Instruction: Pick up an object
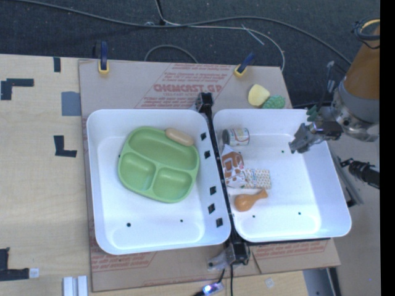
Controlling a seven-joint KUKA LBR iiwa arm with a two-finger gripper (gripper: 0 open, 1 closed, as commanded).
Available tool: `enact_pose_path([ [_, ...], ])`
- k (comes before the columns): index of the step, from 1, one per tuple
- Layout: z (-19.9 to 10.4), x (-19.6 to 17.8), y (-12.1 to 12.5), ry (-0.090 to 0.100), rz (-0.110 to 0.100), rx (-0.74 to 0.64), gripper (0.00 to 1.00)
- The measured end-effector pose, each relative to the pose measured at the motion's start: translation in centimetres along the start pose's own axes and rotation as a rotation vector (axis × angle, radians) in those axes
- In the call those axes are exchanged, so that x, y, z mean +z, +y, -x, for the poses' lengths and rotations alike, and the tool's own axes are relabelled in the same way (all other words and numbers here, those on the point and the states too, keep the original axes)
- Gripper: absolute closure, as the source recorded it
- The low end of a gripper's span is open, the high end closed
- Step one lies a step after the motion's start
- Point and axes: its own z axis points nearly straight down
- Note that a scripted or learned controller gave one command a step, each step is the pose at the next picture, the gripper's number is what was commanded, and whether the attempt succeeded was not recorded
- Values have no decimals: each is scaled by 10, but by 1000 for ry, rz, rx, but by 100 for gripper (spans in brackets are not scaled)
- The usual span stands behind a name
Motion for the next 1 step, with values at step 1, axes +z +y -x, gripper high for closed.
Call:
enact_pose_path([
  [1,-51,1,0,1,1,-2,100],
])
